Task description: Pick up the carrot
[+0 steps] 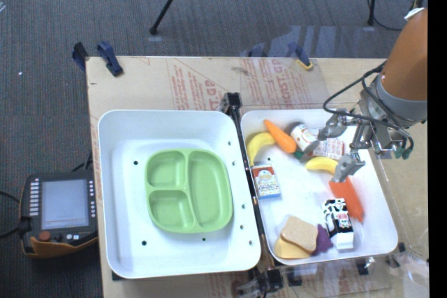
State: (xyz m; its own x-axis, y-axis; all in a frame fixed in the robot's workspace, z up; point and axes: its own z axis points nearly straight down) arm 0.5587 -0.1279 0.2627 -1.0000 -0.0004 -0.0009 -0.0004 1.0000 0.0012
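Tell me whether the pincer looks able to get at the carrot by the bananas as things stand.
Probably yes. The carrot lies on top at the right bin's far end, uncovered from above, and the pincer hangs to its right. The nearest banana touches it.

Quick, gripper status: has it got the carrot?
Gripper: fingers spread open, nothing between them; it hangs over the right bin. The carrot lies apart, by the banana.

Red printing runs across the brown board that covers the table behind the two white bins, seen upside down and slantwise, and too blurred to read. The small carton in the right bin, just right of the divider, carries a picture label, but its lettering is too small to make out.
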